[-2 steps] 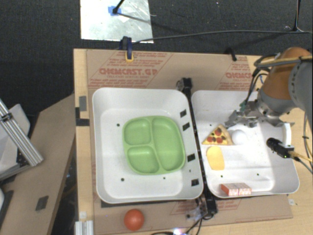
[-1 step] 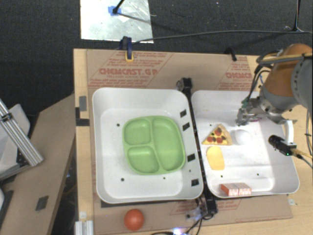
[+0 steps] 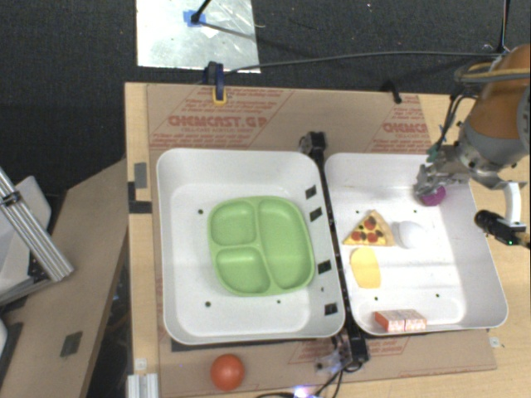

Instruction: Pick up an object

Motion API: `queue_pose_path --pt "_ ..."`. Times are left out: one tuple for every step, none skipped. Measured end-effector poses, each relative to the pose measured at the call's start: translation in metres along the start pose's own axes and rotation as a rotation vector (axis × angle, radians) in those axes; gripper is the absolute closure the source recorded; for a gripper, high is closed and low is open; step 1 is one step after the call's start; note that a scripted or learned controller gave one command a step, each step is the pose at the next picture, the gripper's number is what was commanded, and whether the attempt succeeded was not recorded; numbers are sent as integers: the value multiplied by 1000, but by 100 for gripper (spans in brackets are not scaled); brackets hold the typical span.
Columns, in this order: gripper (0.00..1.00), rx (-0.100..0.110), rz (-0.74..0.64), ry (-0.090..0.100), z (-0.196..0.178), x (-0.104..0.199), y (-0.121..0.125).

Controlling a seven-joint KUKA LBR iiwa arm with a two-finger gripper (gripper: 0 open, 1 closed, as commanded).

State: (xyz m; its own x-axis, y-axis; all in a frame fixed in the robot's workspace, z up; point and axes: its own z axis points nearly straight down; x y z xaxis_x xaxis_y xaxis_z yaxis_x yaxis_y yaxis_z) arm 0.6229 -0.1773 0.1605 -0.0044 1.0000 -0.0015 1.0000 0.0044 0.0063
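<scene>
My gripper (image 3: pixel 432 179) hangs at the far right of the right bin (image 3: pixel 473 305), directly over a small purple object (image 3: pixel 432 195) that shows just below its tip. Whether the purple object is held or only lies under the gripper is not visible. Further forward in the same bin lie a pizza slice (image 3: pixel 370 230), a white egg (image 3: pixel 411 235), a yellow piece (image 3: pixel 365 269) and a red-and-white box (image 3: pixel 400 321) near the front wall.
The left bin (image 3: pixel 178 222) holds a green divided plate (image 3: pixel 260 245). A red ball (image 3: pixel 227 371) rests on the bench in front of the left bin. A blue-and-yellow clamp (image 3: pixel 216 82) grips the board's far edge. The grey arm (image 3: pixel 498 114) fills the upper right.
</scene>
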Motion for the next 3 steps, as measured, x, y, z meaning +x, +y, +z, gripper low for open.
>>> queue_pose_path --pt "100 -1 -2 -1 -65 0 4" --pt "100 -1 -2 0 -115 0 6" --pt "100 6 -4 2 -98 48 -7"
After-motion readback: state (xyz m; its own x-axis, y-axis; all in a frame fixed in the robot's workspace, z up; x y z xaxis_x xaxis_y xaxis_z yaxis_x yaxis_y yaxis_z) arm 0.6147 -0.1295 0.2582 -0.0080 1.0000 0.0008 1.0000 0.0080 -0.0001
